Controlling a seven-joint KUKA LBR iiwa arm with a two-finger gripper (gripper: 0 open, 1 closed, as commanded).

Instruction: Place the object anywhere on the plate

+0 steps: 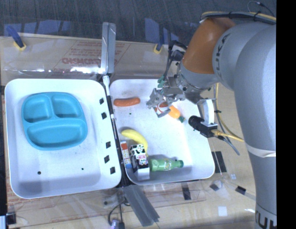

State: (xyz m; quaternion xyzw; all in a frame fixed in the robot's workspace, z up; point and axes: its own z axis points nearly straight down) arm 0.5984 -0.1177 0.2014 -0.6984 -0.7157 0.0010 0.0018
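A blue divided plate (54, 119) lies in the left white bin (24, 175). My gripper (159, 107) is low over the upper middle of the right bin (198, 163), just right of a brown sausage (126, 101). A small orange object (174, 112) lies against the gripper's right side, partly hidden by it. A yellow banana (134, 137) lies below, closer to the bin's front.
At the right bin's front edge lie a green bottle (165, 164) on its side and a small printed carton (138, 155). The grey arm with its orange band (207, 42) covers the bin's right side. A raised divider (108, 46) separates the bins.
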